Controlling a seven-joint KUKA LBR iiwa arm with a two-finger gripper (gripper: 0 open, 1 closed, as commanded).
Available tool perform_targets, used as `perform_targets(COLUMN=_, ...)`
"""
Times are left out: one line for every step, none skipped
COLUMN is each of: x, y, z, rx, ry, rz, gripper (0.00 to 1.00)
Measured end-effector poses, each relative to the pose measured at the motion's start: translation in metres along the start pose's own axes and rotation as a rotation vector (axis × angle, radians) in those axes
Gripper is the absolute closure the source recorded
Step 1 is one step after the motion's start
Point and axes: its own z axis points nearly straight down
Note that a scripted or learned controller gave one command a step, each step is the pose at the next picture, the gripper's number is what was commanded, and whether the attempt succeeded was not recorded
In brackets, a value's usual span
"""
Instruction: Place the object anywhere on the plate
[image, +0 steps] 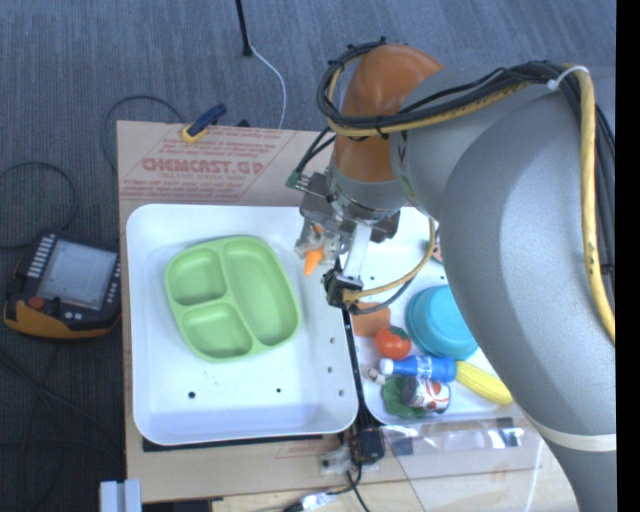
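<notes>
A green divided plate (232, 297) lies in the left white bin (150, 330), toward its back. My gripper (316, 255) hangs over the wall between the two bins, just right of the plate's far right corner. A small orange carrot-like object (313, 263) shows between its fingertips, lifted above the bin floor. The gripper is shut on it. The arm's grey body and orange band cover much of the right bin.
The right bin (420, 228) holds a blue bowl (440, 320), a red tomato (393, 344), a blue-capped bottle (425, 370), a yellow corn-like piece (483, 383) and a green item (400, 398). A teach pendant (65, 285) lies on the floor at left.
</notes>
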Motion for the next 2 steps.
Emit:
perform_targets(x=0.0733, y=-0.0130, z=-0.0027, rx=0.001, ry=-0.001, rz=0.013, gripper=1.00)
perform_targets(x=0.0702, y=-0.0112, z=-0.0028, rx=0.000, ry=-0.004, rz=0.017, gripper=0.00)
